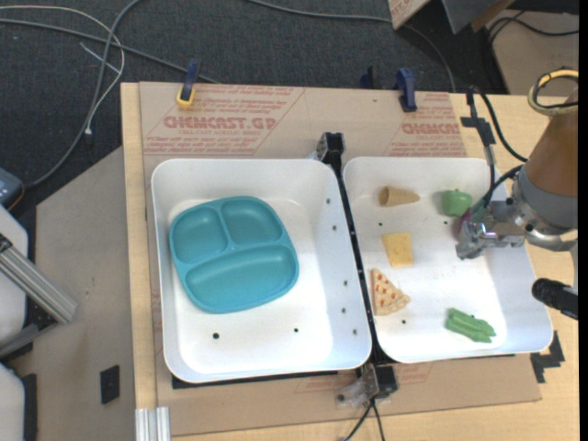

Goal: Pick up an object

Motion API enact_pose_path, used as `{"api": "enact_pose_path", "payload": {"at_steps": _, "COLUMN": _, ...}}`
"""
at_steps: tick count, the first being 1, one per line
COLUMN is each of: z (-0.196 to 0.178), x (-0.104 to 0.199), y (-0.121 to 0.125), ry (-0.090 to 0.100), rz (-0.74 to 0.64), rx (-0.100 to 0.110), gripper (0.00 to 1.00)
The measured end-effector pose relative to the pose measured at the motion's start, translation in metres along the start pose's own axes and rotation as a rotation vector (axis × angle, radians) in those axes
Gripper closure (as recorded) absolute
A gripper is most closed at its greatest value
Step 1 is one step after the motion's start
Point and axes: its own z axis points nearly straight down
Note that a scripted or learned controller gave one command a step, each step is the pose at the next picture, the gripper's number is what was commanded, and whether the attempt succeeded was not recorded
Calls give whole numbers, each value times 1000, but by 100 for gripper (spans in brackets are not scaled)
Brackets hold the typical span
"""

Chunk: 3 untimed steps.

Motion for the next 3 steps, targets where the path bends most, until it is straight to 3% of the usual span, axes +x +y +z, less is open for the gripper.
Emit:
{"api": "enact_pose_path", "payload": {"at_steps": 1, "z": -49, "x": -11, "y": 5, "ry": -1, "rz": 1, "rx": -1, "gripper": 100}}
{"api": "enact_pose_path", "payload": {"at_steps": 3, "z": -50, "x": 77, "y": 34, "ry": 2, "rz": -3, "rx": 3, "gripper": 100}}
